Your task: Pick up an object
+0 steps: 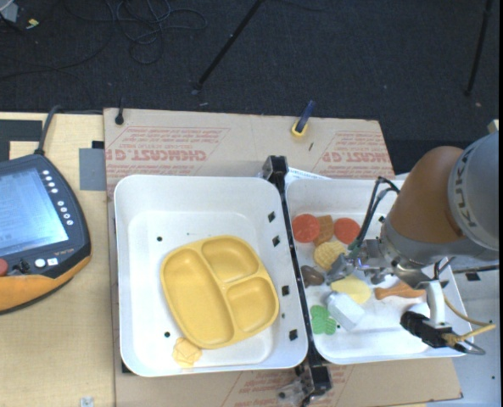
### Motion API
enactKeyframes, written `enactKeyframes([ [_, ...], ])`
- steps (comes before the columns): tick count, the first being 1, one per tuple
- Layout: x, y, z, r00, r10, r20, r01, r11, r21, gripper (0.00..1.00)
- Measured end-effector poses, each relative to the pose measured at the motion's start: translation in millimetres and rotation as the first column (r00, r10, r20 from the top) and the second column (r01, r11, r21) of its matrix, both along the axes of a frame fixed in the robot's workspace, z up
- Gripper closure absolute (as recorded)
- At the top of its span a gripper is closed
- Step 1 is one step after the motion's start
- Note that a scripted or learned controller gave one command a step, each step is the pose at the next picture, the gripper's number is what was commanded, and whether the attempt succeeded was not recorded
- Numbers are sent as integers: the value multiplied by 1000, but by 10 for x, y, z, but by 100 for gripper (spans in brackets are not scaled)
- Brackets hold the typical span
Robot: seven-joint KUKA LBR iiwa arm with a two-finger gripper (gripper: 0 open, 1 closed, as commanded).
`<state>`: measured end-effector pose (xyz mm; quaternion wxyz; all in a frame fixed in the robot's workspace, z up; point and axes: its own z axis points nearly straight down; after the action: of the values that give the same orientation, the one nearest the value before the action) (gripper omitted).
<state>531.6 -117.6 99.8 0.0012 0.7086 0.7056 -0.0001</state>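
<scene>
Two white bins, my gripper (350, 265) low over the right one.
Left bin (141, 219): one yellow divided tray (220, 290), one small yellow piece (186, 352) at its near corner. Right bin (378, 346): two red-orange rounds (306, 227), one ridged yellow piece (327, 253), one pale yellow item (351, 291), one green piece (321, 320), one white block (347, 311), one orange stick (399, 292). My gripper hangs among these, just above the pale yellow item; I cannot tell how my jaws stand.
</scene>
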Motion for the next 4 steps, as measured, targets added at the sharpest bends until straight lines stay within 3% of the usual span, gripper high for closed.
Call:
enactKeyframes([
  [1,-582,-124,-125,1000,3,-5,-3,1000,3,0],
  [2,-563,351,3,1000,7,-4,-7,1000,4,0],
  [3,-147,252,-122,1000,4,-2,-4,1000,2,0],
  [4,57,334,-115,1000,5,-2,-5,1000,2,0],
])
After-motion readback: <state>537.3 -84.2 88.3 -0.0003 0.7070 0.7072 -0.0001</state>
